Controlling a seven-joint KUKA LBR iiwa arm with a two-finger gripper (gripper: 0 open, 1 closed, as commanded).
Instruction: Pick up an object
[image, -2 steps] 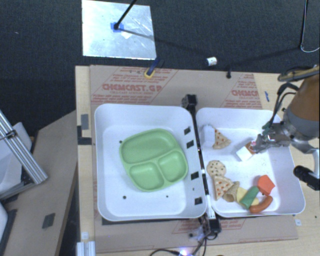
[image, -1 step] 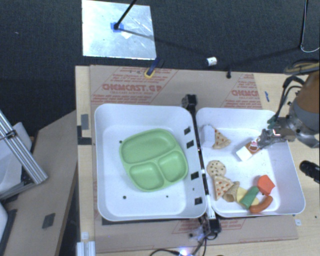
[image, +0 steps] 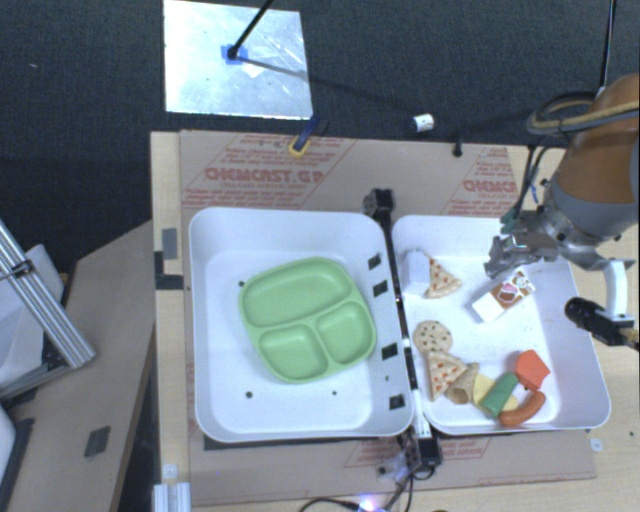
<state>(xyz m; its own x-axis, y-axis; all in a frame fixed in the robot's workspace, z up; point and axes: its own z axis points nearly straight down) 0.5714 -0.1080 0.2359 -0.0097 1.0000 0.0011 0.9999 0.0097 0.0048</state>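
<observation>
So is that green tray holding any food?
Empty. All three compartments of the green tray show bare green, and the toy food lies in the other bin.

cam: just one, fixed up above the table (image: 170, 300) | angle: looked down at a slant, not straight overhead | framing: pretty far back, both white bins (image: 290, 225) fit side by side with dark floor beyond | arm (image: 600, 160) poked in from the right edge
</observation>
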